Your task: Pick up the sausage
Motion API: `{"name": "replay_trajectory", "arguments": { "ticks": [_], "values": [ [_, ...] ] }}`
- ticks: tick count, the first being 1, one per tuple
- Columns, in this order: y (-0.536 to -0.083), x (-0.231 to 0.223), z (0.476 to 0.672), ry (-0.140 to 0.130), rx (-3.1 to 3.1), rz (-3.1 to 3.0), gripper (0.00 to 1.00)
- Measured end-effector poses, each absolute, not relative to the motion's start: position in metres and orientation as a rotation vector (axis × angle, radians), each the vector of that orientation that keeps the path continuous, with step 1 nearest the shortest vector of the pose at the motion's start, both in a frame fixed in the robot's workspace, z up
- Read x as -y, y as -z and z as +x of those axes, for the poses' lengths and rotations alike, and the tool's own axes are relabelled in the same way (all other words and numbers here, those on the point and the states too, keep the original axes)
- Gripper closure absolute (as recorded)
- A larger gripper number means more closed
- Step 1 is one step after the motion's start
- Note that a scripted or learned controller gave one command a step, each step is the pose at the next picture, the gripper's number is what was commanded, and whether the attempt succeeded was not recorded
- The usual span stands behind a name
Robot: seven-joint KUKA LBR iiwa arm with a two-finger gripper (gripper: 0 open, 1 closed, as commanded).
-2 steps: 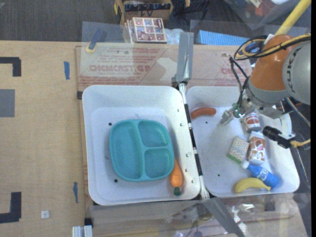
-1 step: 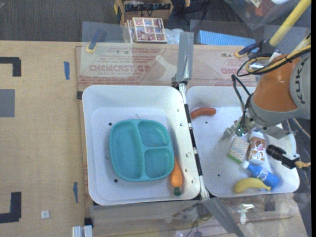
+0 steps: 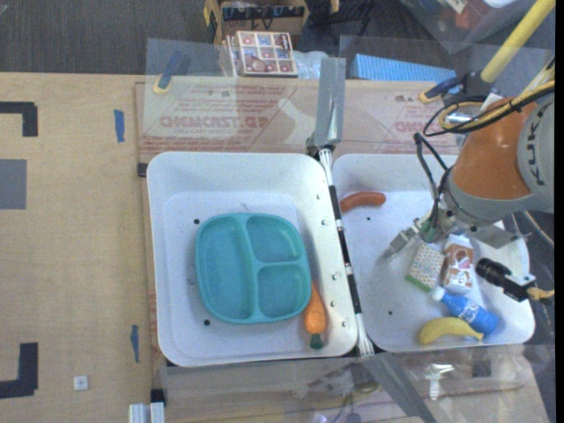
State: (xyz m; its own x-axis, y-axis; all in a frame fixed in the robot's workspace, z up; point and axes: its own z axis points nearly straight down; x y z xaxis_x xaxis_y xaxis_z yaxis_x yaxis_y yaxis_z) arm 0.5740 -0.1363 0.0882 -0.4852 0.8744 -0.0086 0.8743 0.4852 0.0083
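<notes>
Sausage (image 3: 362, 201) is lying in the right bin's (image 3: 379, 337) far-left corner — long axis running roughly left-right, nearly along the back wall. Gripper (image 3: 407, 240) is hovering just nearer and right of it, fingers spreading open — gripping nothing.

I log: sausage (image 3: 362, 201) in right bin (image 3: 388, 170), near the back wall; gripper (image 3: 407, 241) nearby, apart from it; carrot (image 3: 315, 314) beside teal tray (image 3: 254, 268) in left bin (image 3: 176, 179).

Grey arm (image 3: 520, 161); orange band; black cables.
</notes>
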Motion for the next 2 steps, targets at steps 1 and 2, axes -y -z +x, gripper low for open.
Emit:
{"name": "replay_trajectory", "arguments": {
  "ticks": [1,2],
  "values": [
    [-0.118,0.124,0.651,0.0,-2.544,1.839,0.0],
    [-0.086,0.105,0.665,0.02,-2.383,2.054,0.0]
  ]
}}
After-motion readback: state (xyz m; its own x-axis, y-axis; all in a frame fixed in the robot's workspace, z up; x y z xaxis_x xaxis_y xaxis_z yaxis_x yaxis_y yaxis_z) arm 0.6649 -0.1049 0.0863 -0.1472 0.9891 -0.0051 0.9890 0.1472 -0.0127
